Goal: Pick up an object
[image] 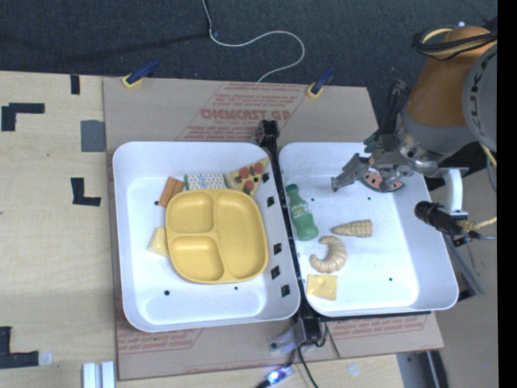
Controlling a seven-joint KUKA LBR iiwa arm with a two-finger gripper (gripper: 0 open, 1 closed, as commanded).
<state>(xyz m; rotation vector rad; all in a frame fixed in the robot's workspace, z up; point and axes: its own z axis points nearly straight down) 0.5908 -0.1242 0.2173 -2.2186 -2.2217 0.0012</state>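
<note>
Dark blue carpet lies behind a pale wooden desk [48,217] that carries a cardboard sheet and two shallow white bins side by side. Largest in view is the grey arm with its orange band [448,79], reaching in over the right bin's [420,289] far right corner. Next comes the left bin [133,241], where a yellow divided plastic plate [216,234] covers most of the middle, with a few small flat toy food pieces tucked along its far edge. The gripper [355,176] hangs low over the right bin's far edge; its dark fingers look spread apart and nothing sits between them, so it is released.

The step in hand seems to be the approach, with no object chosen by contact yet. Candidates lie along the right bin's left and near side: a green plastic bottle [303,214] against the left wall, a beige toy croissant [329,253] near the middle, a tan ridged cone [354,229] just beside it, and a small yellow cheese wedge [323,286] at the near left corner. The cone is nearest the gripper; the next move likely calls for shifting toward the near side, lowering and closing across its narrow width
</note>
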